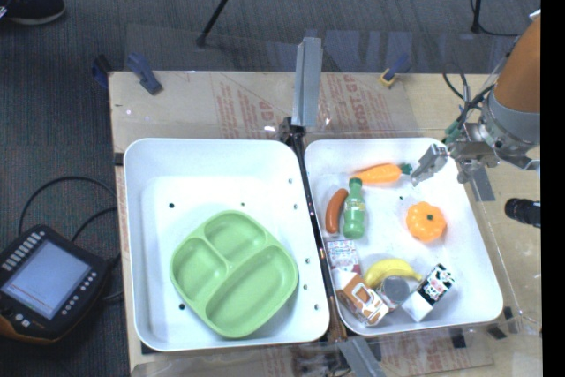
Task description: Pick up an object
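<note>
Two white bins side by side on the bench. Lower left of the frame, on the floor: a handheld controller (46, 278) with cable. Left bin (141, 190): a green divided plate (234, 272) lying flat at its lower middle. Right bin (481, 265), lower edge, near row: a brown packet (362, 299), a grey can (395, 290) just beside it, a black-and-white carton (432, 287) at lower right, tilted; a banana (391, 268) curving above the can and touching it; a small red-and-white wrapper (342, 254) to its left. Middle row: a sausage (335, 209) lying along the bin's left wall, a green bottle (354, 208) just beside it on the right, an orange pumpkin (425, 222) alone toward the right, apart from the rest. Far row: a carrot (382, 174), lying across, green tip toward the right. Gripper (427, 165) at the bin's upper right, fingers spread apart with nothing between them, just right of the carrot's green tip and above-left of the pumpkin; no item lies between gripper and carrot. Arm (516, 93) enters from the right edge, grey with orange band. Behind the bins: a grey upright post (307, 84) at the seam, blue clamp (141, 71) at upper left of the bench.
</note>
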Action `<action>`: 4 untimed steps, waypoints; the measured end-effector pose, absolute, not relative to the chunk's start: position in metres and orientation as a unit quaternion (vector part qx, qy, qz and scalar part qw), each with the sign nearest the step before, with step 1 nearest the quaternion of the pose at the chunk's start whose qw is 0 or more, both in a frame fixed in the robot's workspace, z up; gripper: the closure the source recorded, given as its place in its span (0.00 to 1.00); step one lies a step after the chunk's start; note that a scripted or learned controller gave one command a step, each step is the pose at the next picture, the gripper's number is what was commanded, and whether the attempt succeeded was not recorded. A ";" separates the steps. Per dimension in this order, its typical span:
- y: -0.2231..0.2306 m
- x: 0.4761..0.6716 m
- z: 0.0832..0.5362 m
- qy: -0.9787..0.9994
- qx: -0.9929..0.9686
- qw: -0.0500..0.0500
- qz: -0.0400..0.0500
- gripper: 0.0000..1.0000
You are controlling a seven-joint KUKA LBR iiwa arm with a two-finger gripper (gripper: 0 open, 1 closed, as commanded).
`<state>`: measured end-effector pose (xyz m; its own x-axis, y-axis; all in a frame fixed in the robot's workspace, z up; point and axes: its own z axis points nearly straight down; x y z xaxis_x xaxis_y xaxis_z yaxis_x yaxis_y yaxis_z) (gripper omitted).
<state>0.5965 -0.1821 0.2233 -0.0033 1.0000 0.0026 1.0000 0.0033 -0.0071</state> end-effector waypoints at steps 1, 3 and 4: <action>-0.189 0.611 0.189 -0.710 -0.704 0.004 0.002 0.00; -0.185 0.549 0.212 -0.746 -0.666 0.003 0.001 0.00; -0.206 0.628 0.158 -0.758 -0.652 0.002 0.001 0.00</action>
